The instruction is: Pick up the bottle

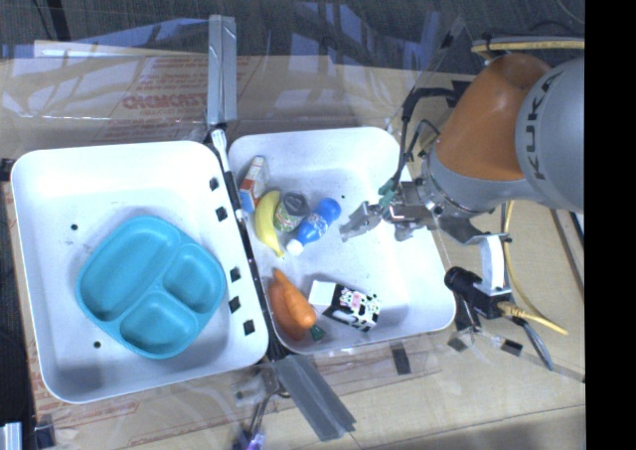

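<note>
Glossy white plastic on both bins (328,145). Smooth matt blue plastic for the divided tray (149,284). Shiny blue plastic on the bottle (313,223). Bare grey metal at the claw (370,218). Pale, wood-like, dull bench (517,388).

A small clear plastic bottle with a blue cap and blue label (312,223) is seen lying on its side on the floor of the right-hand white bin, tilted diagonally. It is placed near the two-finger gripper (360,221), on its left, apart from the fingertips and not held.
</note>
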Controlling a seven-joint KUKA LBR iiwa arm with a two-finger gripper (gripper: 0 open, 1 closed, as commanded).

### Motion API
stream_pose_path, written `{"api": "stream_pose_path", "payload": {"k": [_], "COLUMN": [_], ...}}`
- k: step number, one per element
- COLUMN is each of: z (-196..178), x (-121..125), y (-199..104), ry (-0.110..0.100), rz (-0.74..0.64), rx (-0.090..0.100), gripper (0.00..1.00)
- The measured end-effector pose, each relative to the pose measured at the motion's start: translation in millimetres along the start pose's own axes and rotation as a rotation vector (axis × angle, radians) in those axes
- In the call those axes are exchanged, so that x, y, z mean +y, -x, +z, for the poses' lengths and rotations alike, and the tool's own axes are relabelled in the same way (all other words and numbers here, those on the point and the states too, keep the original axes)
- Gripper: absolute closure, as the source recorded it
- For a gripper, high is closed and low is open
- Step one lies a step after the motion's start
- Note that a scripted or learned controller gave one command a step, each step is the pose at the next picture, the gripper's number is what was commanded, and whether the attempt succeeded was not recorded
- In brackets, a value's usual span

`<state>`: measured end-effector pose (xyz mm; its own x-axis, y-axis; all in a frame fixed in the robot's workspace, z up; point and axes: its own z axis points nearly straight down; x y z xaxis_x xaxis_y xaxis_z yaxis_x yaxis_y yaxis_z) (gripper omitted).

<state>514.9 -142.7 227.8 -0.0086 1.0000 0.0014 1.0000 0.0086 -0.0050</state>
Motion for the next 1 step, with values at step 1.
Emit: {"api": "stream_pose_path", "payload": {"k": [1], "z": [119.8], "x": [74.4], "y": [-13.8], "ry": [0.0], "rz": [-0.226], "rx": [-0.001], "gripper": [0.0]}}
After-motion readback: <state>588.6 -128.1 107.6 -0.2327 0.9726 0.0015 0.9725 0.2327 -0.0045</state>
